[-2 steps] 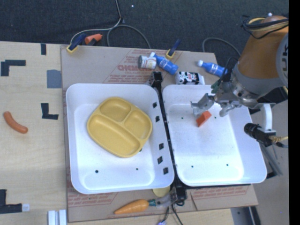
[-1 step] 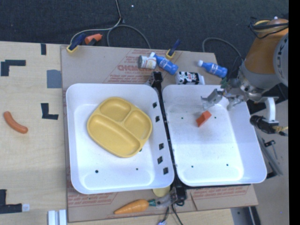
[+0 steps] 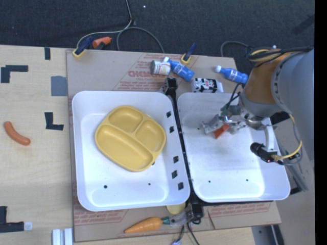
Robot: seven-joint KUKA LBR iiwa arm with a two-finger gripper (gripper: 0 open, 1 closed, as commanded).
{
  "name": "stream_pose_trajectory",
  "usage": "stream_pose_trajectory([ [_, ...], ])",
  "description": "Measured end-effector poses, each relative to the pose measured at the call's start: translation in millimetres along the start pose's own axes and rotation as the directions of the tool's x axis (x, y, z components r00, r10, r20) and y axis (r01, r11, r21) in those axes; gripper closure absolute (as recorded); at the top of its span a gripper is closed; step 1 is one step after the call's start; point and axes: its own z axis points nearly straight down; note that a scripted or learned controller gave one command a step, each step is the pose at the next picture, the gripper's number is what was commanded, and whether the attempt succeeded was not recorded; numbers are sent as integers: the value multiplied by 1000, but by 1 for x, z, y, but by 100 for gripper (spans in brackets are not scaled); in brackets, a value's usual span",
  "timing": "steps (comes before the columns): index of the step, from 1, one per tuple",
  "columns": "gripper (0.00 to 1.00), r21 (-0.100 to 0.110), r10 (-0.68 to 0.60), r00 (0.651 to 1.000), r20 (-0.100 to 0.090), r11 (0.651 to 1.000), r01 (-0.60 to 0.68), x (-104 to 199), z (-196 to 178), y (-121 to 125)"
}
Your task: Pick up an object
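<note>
The arm [image 3: 276, 80] reached in from the right and hung low over the right bin [image 3: 240, 182], its gripper [image 3: 220, 126] down in the far half of that bin, pointing left. A small orange-red object [image 3: 220, 132] lay right at the grey fingers, touching or nearly under them; whether it sat between the fingers or just beside them could not be told, nor could I tell if the fingers were spread or pressed together, since they blurred into the wrist hardware. This looked like the grasping step of the pick: the gripper was at the object but no lift was evident. The next move would call for a firm pinch on that small piece, then a straight rise clear of the bin floor; if the object lay off to one side, the try would likely come up with nothing. The left bin [image 3: 82, 137] held a yellow tray [image 3: 130, 137], well apart from the work. A carrot [image 3: 144, 224] lay on the near board.
</note>
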Motion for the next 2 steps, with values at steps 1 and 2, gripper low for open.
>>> stream_pose_trajectory([
  [1,100,-3,0,1000,0,1000,0,-1,-17,2],
  [2,100,3,-5,1000,-7,1000,5,86,-109,-31],
])
